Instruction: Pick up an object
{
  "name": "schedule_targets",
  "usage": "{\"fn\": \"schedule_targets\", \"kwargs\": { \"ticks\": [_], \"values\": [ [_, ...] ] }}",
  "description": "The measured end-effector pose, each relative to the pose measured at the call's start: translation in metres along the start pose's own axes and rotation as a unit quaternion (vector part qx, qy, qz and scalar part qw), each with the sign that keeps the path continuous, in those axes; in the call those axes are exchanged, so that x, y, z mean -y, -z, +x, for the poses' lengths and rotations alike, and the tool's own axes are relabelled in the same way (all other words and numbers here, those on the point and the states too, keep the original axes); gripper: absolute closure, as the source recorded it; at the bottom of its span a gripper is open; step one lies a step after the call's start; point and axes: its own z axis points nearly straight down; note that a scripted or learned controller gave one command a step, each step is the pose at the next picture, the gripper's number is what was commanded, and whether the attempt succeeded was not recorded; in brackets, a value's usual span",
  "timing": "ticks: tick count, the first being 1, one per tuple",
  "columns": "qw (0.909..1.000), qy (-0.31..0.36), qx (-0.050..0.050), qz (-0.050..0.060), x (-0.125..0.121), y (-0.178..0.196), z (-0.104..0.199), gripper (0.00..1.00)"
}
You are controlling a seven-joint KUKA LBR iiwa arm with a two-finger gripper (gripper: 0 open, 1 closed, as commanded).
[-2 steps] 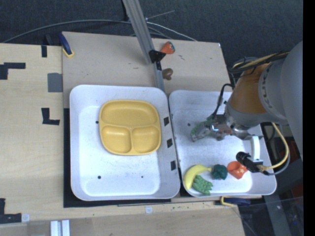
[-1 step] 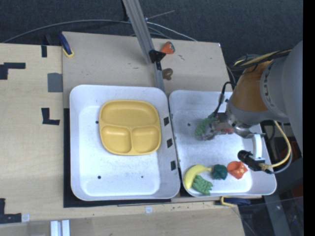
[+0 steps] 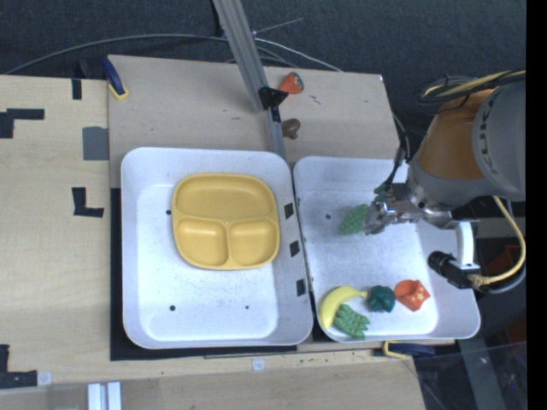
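One tool (image 3: 373, 218) sits against the green toy (image 3: 353, 221) at three o'clock; grip unclear, so lifting comes next.

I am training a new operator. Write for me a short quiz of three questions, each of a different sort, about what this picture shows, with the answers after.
1. True or false: the yellow divided plate lies in the left bin.
2. Multiple choice: which thing is right by the gripper? A) banana B) a green leafy toy C) orange pepper
3. Fill in: the banana lies at the ____ edge of the right bin.

Key
1. True.
2. B: the green leafy toy is at the gripper's tip; whether it is gripped is unclear.
3. Near (bottom) edge, with a second green toy, a dark green piece and the orange pepper.
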Motion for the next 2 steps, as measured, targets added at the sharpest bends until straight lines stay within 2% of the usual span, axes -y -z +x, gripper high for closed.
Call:
{"fn": "schedule_targets", "kwargs": {
  "ticks": [1,2],
  "values": [
    [1.0000,0.000,0.000,0.000,-0.001,0.053,0.000,1.00],
    [1.0000,0.003,-0.001,0.002,0.010,0.051,0.062,1.00]
  ]
}}
